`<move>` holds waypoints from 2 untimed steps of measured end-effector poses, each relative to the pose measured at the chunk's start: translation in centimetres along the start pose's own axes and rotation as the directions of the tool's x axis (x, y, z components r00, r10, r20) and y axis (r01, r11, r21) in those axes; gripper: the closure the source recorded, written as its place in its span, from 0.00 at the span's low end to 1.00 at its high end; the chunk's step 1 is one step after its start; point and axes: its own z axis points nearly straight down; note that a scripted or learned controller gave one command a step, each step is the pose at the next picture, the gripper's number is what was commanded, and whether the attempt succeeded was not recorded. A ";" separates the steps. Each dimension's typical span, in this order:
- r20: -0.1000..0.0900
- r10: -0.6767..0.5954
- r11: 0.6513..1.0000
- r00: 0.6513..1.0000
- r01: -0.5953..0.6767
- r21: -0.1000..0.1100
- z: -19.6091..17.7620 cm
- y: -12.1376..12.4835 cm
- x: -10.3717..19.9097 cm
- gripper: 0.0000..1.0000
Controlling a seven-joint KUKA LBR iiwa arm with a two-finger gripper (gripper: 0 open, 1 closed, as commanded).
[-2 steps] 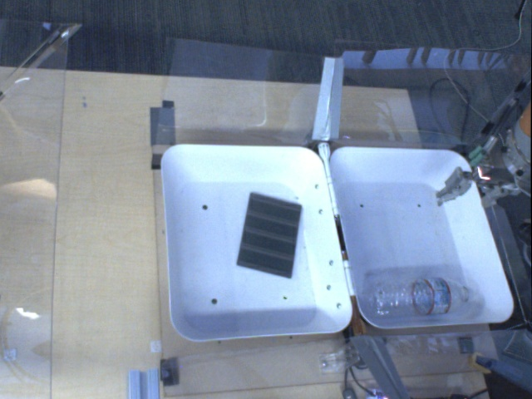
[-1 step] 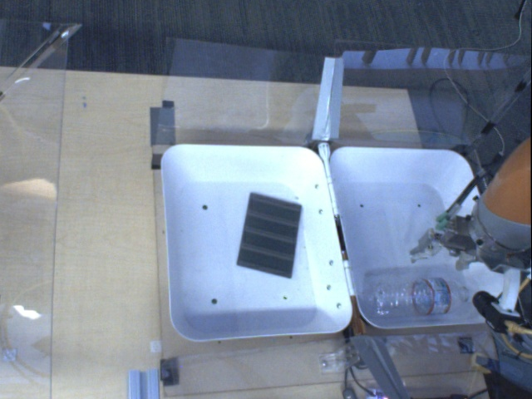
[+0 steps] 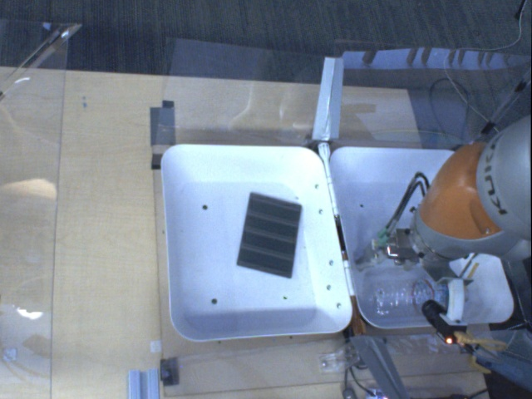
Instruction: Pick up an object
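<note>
Over the right-hand shallow white bin [image 3: 366, 181] hangs the grey robot arm with its broad orange band [image 3: 453, 202], reaching in from the right edge of the scene. Below the band the wrist narrows to a cluster of metal parts and black cables, and the two-finger gripper [image 3: 391, 252] points down and to the left, low over the bin floor. Whether it is open or closed cannot be told from this slanted overhead angle, and nothing can be seen held in it.

Just below the gripper, toward the near rim of the same bin, lies a clear, see-through plastic object [image 3: 399, 296], faint against the white floor; its exact shape is hard to make out. Whether the gripper touches it cannot be told.

Well to the left of the gripper, across the divider where the two bins meet, sits the left-hand shallow white bin [image 3: 183, 189]. Near its middle lies a flat dark grey rectangular block with ridged bands across it [image 3: 269, 234], turned slightly off square. It lies well apart from the gripper.

Both bins rest side by side on a pale wooden bench [image 3: 91, 223], with a clear panel standing at the far left of the bench.
</note>
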 end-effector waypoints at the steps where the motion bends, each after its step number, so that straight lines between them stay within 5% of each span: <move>1: -0.001 -0.195 0.981 0.981 0.195 0.002 0.2 8.5 -1.1 0.00; 2: 0.000 0.106 0.994 0.994 -0.106 0.012 -4.5 4.5 -0.9 0.00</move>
